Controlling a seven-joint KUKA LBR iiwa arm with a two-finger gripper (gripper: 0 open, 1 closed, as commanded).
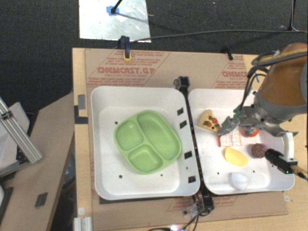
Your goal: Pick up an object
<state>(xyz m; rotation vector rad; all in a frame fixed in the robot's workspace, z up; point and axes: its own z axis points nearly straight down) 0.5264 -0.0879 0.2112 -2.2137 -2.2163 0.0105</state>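
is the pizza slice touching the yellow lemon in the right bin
Apart. The camera view shows the pizza slice up near the bin's left wall and the yellow lemon lower down, with bare white bin floor between them.

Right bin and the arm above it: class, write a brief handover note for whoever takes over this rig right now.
Gripper: low in the right bin, beside the pizza slice toy and over the red-and-white packet; grasp can't be confirmed.
In that bin too: yellow lemon-like piece, dark round piece, white rounded piece.
Left bin: green divided plate.
Done: the arm is at the objects.
Left: grasp one and lift it.
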